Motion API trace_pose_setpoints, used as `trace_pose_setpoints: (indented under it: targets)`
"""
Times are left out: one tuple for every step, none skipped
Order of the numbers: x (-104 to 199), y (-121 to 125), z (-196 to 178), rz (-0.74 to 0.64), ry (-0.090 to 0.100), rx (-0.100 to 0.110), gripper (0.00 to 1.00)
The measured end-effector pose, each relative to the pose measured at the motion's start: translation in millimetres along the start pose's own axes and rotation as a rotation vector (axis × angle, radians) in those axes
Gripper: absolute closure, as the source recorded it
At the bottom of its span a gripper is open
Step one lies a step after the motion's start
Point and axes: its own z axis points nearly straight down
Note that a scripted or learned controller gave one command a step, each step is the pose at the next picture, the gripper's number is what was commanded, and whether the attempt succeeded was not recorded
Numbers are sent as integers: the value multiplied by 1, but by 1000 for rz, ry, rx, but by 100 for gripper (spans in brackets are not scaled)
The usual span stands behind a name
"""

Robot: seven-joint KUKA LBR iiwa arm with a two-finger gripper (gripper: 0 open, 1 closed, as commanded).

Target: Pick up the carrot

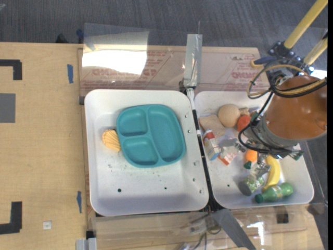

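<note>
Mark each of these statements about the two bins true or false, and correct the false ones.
1. The teal divided plate lies in the left bin. True.
2. A yellow shell-shaped toy sits on the plate. False: it lies in the bin beside the plate's left edge.
3. The banana lies in the right bin. True.
4. The green bottle stands in the left bin. False: it lies in the right bin, near the banana.
5. The arm hangs over the right bin. True.

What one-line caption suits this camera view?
Arm hangs over the right bin by the carrot and banana; teal plate in left bin.
</note>
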Motion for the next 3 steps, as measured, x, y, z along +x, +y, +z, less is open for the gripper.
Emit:
trace_pose_setpoints:
  targets:
    - [9,-5,0,3,-1,2,0]
    - [-2,-5,0,29,0,12,0]
    - [1,18,22,116,23,-25,0]
